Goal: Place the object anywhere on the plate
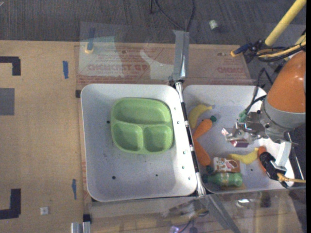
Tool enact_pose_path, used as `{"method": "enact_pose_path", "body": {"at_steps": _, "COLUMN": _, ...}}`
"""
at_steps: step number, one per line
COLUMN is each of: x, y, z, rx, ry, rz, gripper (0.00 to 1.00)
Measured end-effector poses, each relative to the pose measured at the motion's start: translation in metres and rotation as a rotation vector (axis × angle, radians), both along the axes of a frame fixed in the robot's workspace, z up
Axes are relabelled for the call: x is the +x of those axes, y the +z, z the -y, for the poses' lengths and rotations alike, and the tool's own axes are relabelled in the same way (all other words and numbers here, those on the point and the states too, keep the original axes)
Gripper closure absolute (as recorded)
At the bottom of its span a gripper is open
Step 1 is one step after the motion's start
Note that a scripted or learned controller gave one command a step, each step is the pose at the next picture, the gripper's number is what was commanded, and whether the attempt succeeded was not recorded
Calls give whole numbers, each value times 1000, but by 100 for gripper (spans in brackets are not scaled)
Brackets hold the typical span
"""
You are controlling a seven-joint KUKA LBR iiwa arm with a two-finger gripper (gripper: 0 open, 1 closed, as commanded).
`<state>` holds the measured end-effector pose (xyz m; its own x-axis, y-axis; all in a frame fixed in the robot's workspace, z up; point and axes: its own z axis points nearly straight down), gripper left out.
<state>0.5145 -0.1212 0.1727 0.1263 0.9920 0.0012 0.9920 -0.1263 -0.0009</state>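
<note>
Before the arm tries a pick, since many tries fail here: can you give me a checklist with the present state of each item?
1. Green plate sits flat in the left bin: ok.
2. Plate compartments free to receive an object: ok.
3. Objects within the right bin, including carrot, banana and green bottle: ok.
4. Gripper over the right bin: ok.
5. Object held between its fingers: cannot tell.
6. Targets well separated: not ok, several lie touching.

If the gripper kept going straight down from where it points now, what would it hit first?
Probably the small pink-and-white packet lying under the gripper in the right bin, though depth is hard to judge from this slanted view.
</note>
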Motion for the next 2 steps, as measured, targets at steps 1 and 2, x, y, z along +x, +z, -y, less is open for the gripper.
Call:
{"method": "enact_pose_path", "body": {"at_steps": 1, "x": 46, "y": 11, "z": -71, "rx": -2, "ry": -8, "rz": 0, "gripper": 100}}
{"method": "enact_pose_path", "body": {"at_steps": 2, "x": 19, "y": 92, "z": -64, "rx": -3, "ry": -204, "rz": -1, "gripper": 100}}
